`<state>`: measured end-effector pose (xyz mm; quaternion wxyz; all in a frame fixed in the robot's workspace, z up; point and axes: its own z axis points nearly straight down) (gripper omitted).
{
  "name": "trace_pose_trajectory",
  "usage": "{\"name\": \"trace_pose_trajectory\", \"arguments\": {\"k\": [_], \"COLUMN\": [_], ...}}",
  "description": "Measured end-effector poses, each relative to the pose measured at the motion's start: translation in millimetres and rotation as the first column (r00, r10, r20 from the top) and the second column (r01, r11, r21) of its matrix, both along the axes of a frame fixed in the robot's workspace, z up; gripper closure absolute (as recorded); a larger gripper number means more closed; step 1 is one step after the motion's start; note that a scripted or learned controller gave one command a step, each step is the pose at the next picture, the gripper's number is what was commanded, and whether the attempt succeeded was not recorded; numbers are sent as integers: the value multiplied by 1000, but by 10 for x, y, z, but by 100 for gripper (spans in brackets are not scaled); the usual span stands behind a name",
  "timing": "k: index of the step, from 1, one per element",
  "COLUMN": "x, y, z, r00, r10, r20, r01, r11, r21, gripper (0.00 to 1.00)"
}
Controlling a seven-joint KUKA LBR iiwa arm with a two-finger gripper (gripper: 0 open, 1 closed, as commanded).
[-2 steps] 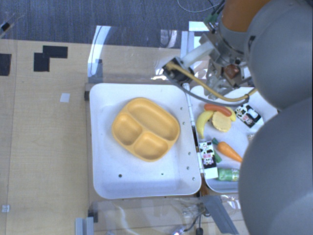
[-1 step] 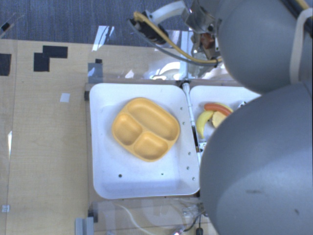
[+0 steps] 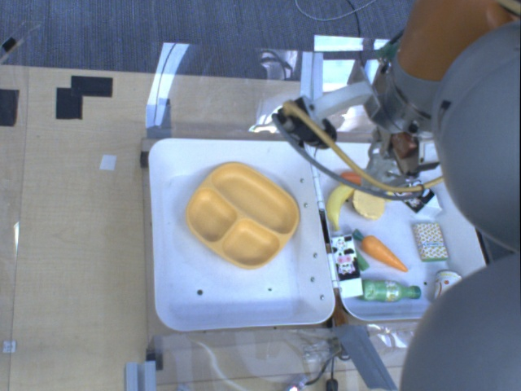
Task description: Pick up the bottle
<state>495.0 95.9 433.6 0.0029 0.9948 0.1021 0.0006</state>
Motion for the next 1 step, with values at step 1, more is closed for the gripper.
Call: {"name": "trace_pose_trajectory", "arguments": {"k": [1], "x": [-55], "y": [-300], "z": [2], "r00": [1000], "r10": [2], "r20": [0], "r01": [-2], "r11": [1000], "r21": [-1], "gripper": [100]}}
